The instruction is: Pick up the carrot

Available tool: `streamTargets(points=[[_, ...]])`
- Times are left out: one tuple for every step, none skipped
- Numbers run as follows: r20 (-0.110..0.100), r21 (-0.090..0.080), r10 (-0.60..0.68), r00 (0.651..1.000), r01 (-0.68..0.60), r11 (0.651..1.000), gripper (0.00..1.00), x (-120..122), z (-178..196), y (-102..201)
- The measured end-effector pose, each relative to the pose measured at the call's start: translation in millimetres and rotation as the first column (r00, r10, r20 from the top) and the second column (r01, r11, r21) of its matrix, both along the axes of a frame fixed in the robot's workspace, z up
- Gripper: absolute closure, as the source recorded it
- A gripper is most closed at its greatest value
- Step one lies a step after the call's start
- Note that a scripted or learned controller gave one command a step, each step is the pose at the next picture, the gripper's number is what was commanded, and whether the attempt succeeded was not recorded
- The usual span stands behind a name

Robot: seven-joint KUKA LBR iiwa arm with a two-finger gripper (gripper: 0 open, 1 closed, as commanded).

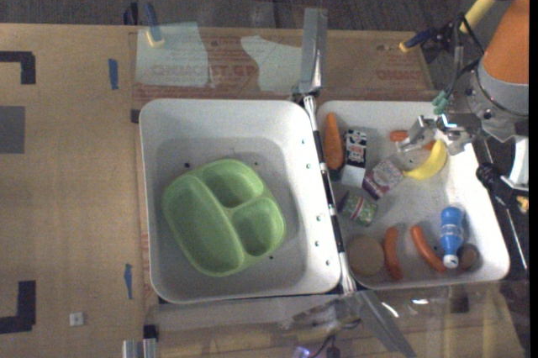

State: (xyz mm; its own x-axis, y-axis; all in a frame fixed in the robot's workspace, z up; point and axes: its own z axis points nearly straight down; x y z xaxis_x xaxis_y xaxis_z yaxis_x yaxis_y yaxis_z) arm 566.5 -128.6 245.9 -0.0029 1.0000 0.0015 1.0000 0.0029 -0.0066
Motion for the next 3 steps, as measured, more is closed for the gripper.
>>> streamTargets(points=[[0.000,-0.001,0.018,1.000,-0.018,1.000,0.00,-7,-65,111],[-0.002,-0.001,-0.069,0.998,0.069,0.998,0.00,-74,-65,66],[-0.002,-0.001,-0.069,0.998,0.069,0.998,0.00,-74,-65,66]])
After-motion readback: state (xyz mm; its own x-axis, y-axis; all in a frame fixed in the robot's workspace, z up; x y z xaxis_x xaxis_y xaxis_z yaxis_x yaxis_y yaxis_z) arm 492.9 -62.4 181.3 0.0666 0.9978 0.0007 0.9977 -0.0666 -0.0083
